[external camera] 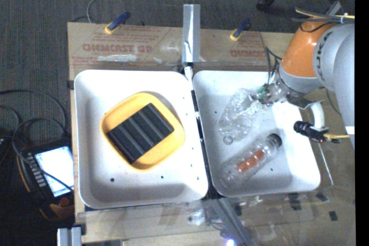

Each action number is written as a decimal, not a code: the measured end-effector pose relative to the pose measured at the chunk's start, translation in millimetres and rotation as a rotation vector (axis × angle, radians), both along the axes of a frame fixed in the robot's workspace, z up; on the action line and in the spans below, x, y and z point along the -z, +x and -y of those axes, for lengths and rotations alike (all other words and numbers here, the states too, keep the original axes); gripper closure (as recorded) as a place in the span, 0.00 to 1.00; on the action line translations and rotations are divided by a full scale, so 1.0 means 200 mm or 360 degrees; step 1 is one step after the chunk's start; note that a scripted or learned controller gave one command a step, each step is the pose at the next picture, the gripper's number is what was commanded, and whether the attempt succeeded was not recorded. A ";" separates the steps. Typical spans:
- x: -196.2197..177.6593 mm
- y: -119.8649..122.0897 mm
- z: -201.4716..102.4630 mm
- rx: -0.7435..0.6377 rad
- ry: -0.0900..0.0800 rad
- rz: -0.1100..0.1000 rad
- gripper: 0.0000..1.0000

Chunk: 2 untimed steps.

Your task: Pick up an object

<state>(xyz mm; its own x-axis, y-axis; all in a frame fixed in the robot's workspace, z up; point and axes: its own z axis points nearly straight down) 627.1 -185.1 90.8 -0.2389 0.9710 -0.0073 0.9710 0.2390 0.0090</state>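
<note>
Overhead, the bench carries two shallow white bins side by side. The left bin holds a yellow tray-like object with a dark ribbed panel on top, lying tilted near the bin's middle. The right bin holds two clear plastic items: a crumpled transparent bottle lying toward the far side, and a clear bottle with a dark cap and an orange patch inside lying on its side nearer the front, its cap pointing to the right and far.

The grey arm with its orange band comes in from the right over the far right corner of the right bin. The claw sits low at the right end of the crumpled bottle, just beside or touching it; which of the two cannot be told, nor how far the claw is open or whether it has hold of anything.

Two blue and yellow clamps grip the far edge of the bench, and a metal bar stands upright between the bins at the far side.
</note>
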 end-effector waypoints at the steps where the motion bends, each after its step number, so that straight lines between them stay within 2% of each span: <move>1: -0.10 0.03 0.00 -0.0001 -0.0003 0.0027 1.00; 2: -0.07 0.02 0.00 -0.0001 -0.0002 0.0016 0.00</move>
